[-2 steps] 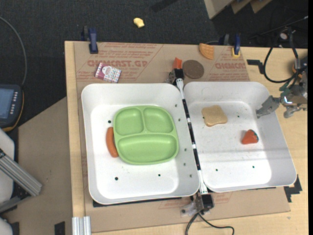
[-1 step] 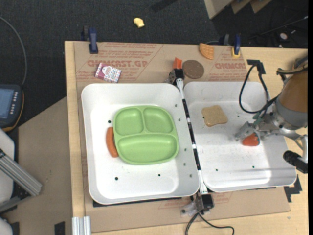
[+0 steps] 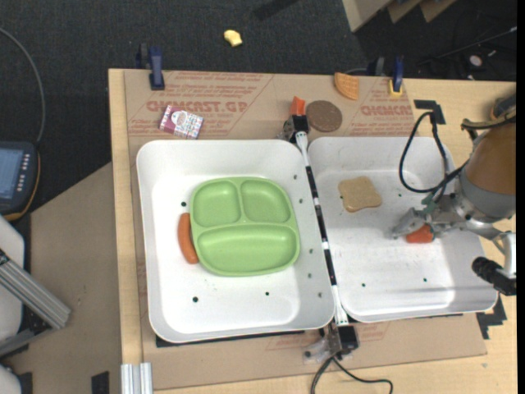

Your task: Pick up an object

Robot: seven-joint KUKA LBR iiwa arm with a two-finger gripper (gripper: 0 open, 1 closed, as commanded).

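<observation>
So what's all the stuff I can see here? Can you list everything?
Bins: 2, white, side by side on the bench.
Tray: 1, green, three sections, in the left bin.
Hot dog: 1, orange, left bin, against the tray's left edge.
Toast: 1, tan, right bin, upper left part.
Red piece: 1, red-orange, right bin, at the gripper.
Disc: 1, brown, bench behind the bins.
Wedge: 1, orange, bench's back edge.
Packet: 1, pink and white, bench, back left.
Yellow bit: 1, on the dark floor.
Clamps: 2, blue, back edge.
Arm: 1, grey and orange, from the right.
Gripper: 1, low in the right bin.
</observation>
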